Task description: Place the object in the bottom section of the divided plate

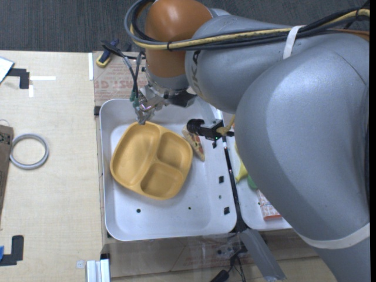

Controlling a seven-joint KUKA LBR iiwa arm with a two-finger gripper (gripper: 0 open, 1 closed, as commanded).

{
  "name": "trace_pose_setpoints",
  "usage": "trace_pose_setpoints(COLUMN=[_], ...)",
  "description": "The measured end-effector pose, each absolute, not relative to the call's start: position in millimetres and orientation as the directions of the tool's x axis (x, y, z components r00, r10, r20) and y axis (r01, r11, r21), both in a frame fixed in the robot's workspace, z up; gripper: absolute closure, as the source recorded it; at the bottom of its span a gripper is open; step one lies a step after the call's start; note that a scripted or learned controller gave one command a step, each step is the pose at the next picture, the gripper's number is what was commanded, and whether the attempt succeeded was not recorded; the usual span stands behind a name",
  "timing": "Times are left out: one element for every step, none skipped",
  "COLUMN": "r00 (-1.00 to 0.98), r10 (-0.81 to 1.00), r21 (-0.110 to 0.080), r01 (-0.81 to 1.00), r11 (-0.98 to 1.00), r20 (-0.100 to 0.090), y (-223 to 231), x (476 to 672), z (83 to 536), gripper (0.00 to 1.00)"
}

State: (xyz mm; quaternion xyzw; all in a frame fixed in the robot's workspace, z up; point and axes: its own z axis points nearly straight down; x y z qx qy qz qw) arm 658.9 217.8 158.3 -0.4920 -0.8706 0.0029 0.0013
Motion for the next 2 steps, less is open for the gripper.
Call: trace_pose_setpoints(r00=[-0.529,-0.735], r10=[0.848,0.678], r21=[-0.004,-0.005], r01=[0.848,0.678], r11=[0.529,0.735], r20=[-0.001,0.001], y=[218.3,181.3], x=[660.4,654.9], z=[310.8,248.2], gripper=[1.0,1.0])
